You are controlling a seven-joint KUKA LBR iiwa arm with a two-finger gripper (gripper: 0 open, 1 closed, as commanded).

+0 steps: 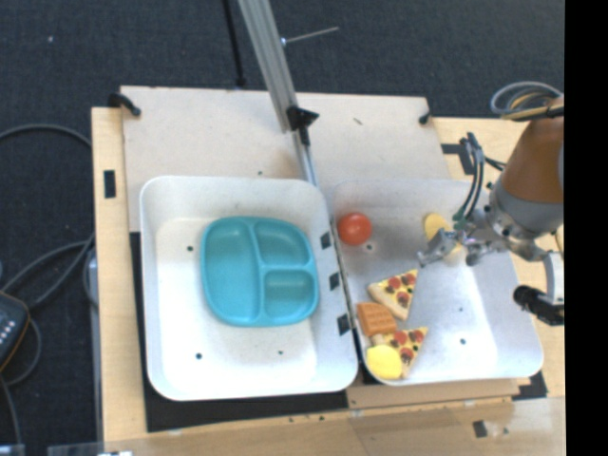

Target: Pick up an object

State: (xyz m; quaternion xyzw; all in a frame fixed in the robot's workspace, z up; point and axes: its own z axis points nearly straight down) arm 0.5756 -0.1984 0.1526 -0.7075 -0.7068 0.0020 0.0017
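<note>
White plastic bins side by side on the tabletop point(114, 255): left bin point(161, 369) given over to a teal divided plate point(258, 271) lying flat at its middle, right bin point(503, 335) carrying the graspable clutter. Pickable things gathered toward the right bin's left and near side, probably where they slid or were dropped: a red ball point(354, 228) near the dividing wall, a pizza slice point(396, 293) just beside a tan waffle-like block point(375, 318), a second pizza slice point(408, 342) touching a yellow lemon-shaped piece point(384, 360) at the near edge. Another yellow piece point(435, 225) farther back, just beside the hand point(445, 247). Hand low over the bin, reaching in from the right under the orange-banded wrist, seemingly lined up on that yellow piece as the closest candidate. Finger spread too blurred to tell; nothing visibly held.
</note>
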